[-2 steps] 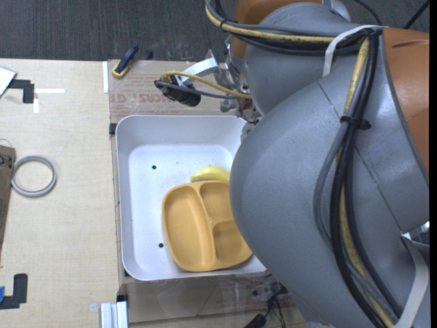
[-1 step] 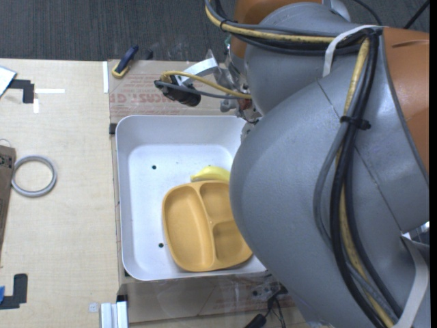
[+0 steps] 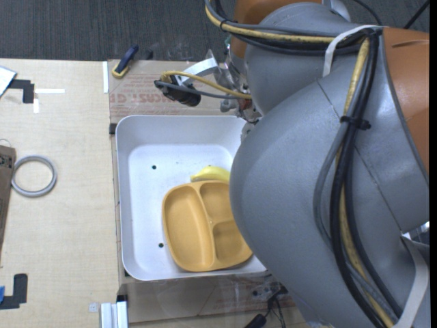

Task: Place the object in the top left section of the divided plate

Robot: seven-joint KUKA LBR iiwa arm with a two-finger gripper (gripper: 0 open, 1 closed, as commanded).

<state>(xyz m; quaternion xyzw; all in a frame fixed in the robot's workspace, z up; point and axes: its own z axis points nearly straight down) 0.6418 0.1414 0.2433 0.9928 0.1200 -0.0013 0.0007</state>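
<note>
Leftmost, a roll of tape (image 3: 33, 175) lies flat on the pale bench (image 3: 61, 251), well apart from everything the task concerns. Next comes the white bin (image 3: 140, 203), and in its lower middle sits the divided plate (image 3: 201, 227), a yellow-tan oval whose long axis runs roughly from the bin's far side toward its near edge, tilted slightly. One long compartment takes its left half; smaller sections lie on the right, partly under the arm. Just beyond the plate's far rim, touching or nearly so, a small yellow object (image 3: 212, 175) shows as a curved sliver (possibly a banana-like piece; most of it is hidden). What shows runs left to right across the bin, so its long axis seems crosswise to the plate's, though which end points where I cannot tell. Then the arm (image 3: 328, 169) covers the right of the view, and the gripper's state cannot be told from this angle.

Judging risk: with the object tight against the rim, a descent could strike the plate and shove it, or nudge the object away; a release could also land in the wrong compartment
</note>
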